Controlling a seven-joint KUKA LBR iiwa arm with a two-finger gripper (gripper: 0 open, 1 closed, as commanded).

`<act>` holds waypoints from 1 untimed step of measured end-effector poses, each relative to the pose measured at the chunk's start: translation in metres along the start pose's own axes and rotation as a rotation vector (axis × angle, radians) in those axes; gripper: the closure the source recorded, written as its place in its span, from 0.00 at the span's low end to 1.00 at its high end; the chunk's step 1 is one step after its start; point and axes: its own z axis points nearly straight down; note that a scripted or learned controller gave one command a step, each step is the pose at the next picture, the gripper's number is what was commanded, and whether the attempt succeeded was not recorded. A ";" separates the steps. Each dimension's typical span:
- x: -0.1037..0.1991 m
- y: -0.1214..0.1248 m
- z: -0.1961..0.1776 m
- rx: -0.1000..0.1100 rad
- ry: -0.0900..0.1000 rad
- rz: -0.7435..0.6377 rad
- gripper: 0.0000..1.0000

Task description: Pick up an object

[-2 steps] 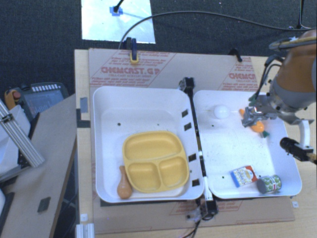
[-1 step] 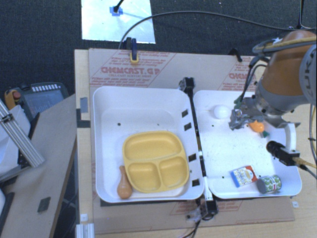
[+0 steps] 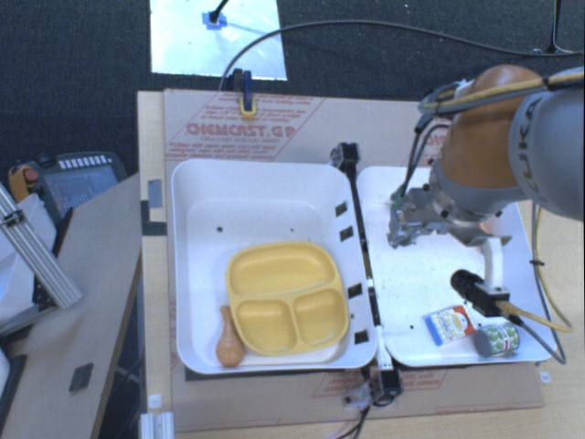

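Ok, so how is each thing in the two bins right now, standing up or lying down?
Yellow tray: flat, right side up, three compartments facing up, in the left bin.
Wooden spoon: lying flat beside the tray's left edge.
Small can: on its side, in the right bin, near its front corner.
Little packet: lying flat, just left of the can.
Gripper: over the right bin, apart from the can and the packet.

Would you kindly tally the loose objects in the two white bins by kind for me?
Yellow plastic three-compartment plate: 1
Tan wooden spoon-like piece beside the plate: 1
Small blue, white and red box: 1
Small green-labelled can lying on its side: 1
Total: 4, two in each bin.
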 end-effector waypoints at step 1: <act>0.056 0.000 -0.001 -0.001 0.000 -0.001 1.00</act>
